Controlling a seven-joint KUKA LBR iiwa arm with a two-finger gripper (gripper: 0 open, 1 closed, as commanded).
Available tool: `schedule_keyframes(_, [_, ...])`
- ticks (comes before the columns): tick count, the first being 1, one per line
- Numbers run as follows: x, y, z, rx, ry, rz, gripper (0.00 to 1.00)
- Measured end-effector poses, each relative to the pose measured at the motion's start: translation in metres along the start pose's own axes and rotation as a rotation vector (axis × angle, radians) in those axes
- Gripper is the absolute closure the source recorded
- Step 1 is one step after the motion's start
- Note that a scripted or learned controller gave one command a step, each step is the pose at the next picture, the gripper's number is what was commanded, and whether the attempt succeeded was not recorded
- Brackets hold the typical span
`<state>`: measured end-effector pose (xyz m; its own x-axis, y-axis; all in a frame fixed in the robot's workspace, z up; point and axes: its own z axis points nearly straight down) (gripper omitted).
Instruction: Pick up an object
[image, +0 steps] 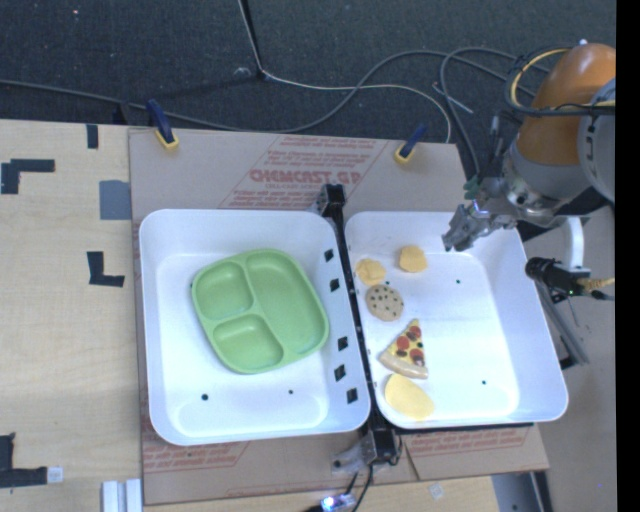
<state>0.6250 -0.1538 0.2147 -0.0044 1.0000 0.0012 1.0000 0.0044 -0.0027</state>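
Note:
The right bin (500, 330) holds several toy foods along its left side: a small yellow piece (371, 270), an orange-yellow chunk (412, 259), a chocolate-chip cookie (384, 301), a pizza slice (407, 350) and a pale yellow round piece (408, 397). My gripper (459, 236) hangs over the bin's back right corner, to the right of the orange-yellow chunk and apart from it. No object is between its fingers as far as the view shows.
The left bin (165, 300) holds a green divided plate (259, 309). A black divider with clips (343, 300) runs between the bins. Cables trail across the dark floor behind the bench. Two clamps (162, 127) pin the cardboard at the back.

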Motion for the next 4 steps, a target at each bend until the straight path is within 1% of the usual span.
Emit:
schedule_keyframes(1, [0.047, -0.015, -0.009, -0.001, 0.0, -0.001, 1.0])
schedule_keyframes(2, [0.097, -0.022, 0.001, 0.0, 0.0, -0.001, 1.0])
schedule_keyframes(3, [0.142, -0.038, 0.005, 0.001, 0.0, 0.0, 1.0])
schedule_keyframes(4, [0.194, -0.052, 0.012, 0.001, -0.001, 0.0, 1.0])
